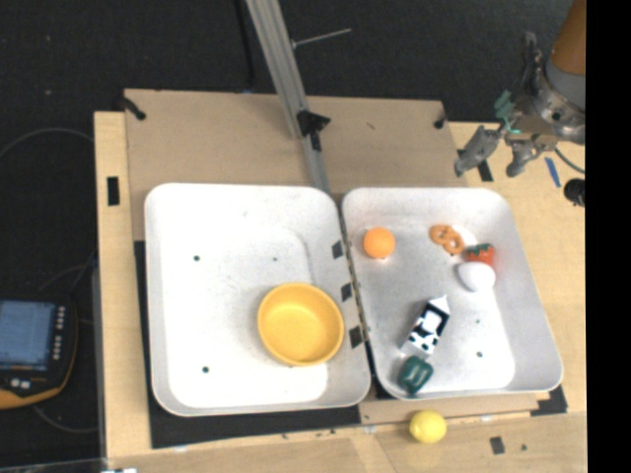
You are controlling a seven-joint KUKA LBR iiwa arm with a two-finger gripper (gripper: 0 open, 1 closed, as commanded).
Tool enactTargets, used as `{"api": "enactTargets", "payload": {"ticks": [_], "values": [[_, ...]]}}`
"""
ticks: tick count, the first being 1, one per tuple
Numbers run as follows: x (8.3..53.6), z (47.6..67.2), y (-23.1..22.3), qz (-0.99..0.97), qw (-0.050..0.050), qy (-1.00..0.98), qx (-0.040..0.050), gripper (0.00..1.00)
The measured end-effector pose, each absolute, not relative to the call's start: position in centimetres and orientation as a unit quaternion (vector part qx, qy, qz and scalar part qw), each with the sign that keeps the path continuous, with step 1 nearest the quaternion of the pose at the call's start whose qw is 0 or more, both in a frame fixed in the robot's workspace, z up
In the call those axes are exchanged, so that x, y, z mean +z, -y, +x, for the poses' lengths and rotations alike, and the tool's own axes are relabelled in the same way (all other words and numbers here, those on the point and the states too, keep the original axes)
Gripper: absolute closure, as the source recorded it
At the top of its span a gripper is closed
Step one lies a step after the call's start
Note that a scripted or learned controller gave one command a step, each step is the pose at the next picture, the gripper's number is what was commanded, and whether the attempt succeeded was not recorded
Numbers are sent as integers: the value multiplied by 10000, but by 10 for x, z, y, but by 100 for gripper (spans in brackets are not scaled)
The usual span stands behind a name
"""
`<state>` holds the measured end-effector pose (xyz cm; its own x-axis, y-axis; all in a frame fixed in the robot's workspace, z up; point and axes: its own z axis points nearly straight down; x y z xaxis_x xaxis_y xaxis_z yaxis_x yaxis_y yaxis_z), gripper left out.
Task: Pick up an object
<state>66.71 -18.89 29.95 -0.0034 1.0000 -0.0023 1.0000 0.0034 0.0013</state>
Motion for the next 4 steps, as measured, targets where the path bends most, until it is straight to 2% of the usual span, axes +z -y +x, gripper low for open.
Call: {"api": "enactTargets", "payload": {"ticks": [1,2,3,4], "values": [[300,667,189,7058,15,-7084,-10,0],[244,676,186,7056,-6,-7086,-22,0],[201,674,192,7070,-3,-7072,-22,0],[139,675,197,7072,-11,-7070,-25,0]]}}
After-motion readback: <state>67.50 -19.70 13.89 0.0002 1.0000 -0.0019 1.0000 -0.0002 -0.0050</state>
